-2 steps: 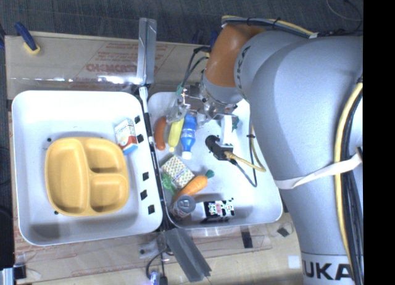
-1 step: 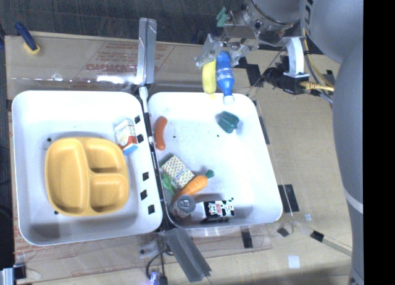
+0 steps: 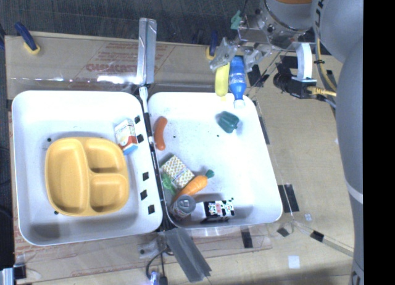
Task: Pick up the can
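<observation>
The can (image 3: pixel 184 205) is a small grey tin standing in the near left corner of the right bin (image 3: pixel 265 173), its round top facing up. An orange carrot (image 3: pixel 195 185) lies against it and a black-and-white box (image 3: pixel 219 208) sits just to its right. My gripper (image 3: pixel 235 63) hangs over the far edge of that bin, well away from the can. A blue bottle (image 3: pixel 236 82) with a white cap hangs down between its fingers, and a yellow piece (image 3: pixel 221 81) sits close beside the bottle.
The right bin also holds a red sausage (image 3: pixel 160 132), a checkered packet (image 3: pixel 176 168) and a teal lump (image 3: pixel 228 121). In the left bin (image 3: pixel 24 154) lie a yellow divided plate (image 3: pixel 87 174) and a small carton (image 3: pixel 126 136). A divider wall (image 3: pixel 147 148) runs between the bins.
</observation>
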`<act>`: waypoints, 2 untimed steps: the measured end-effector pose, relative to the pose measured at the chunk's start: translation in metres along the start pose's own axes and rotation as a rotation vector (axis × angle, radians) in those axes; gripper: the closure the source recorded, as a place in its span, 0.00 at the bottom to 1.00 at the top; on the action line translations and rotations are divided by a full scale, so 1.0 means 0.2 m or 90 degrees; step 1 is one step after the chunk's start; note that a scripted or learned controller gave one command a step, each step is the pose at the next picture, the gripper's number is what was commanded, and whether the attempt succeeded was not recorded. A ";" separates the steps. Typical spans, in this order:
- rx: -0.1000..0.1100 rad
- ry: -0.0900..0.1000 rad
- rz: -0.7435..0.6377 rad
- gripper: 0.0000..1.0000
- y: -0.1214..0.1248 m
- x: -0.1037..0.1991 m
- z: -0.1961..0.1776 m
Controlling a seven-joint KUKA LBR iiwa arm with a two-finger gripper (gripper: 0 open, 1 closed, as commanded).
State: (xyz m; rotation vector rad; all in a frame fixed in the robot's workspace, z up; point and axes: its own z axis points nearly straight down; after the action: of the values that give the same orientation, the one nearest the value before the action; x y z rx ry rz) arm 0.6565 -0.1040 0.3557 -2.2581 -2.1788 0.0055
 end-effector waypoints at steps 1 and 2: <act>-0.004 -0.001 -0.203 1.00 -0.01 0.24 -0.42; -0.001 -0.001 -0.230 1.00 -0.02 0.61 0.00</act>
State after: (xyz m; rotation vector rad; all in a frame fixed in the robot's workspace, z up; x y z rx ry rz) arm 0.6563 0.0182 0.3551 -1.8313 -2.5503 0.0055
